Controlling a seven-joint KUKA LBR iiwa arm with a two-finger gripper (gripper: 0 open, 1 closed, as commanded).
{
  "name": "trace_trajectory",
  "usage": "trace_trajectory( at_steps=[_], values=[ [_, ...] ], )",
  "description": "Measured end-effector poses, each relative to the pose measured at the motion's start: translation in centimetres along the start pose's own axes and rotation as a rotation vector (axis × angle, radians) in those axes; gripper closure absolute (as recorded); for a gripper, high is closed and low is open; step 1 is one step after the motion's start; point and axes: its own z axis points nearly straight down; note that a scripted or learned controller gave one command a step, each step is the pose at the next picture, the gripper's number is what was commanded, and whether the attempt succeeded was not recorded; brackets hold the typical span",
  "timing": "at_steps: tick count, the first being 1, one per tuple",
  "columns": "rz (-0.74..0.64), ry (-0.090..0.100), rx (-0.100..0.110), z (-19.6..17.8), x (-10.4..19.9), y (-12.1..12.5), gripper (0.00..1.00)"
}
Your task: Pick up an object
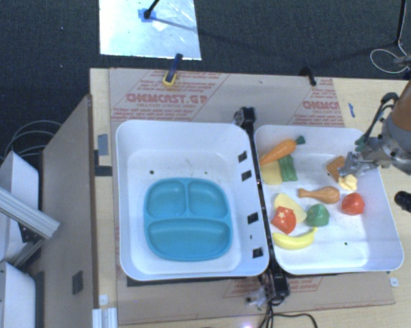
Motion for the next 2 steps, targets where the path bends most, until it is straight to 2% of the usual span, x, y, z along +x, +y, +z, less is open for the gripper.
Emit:
trace_trajectory(
  at_steps=[1, 2],
  values=[
    [-0.019, 0.005, -0.007, -6.6, 11.3, 0.2, 1.00],
    [-0.017, 0.005, 0.001, -4.7, 19.3, -0.7, 1.00]
  ],
)
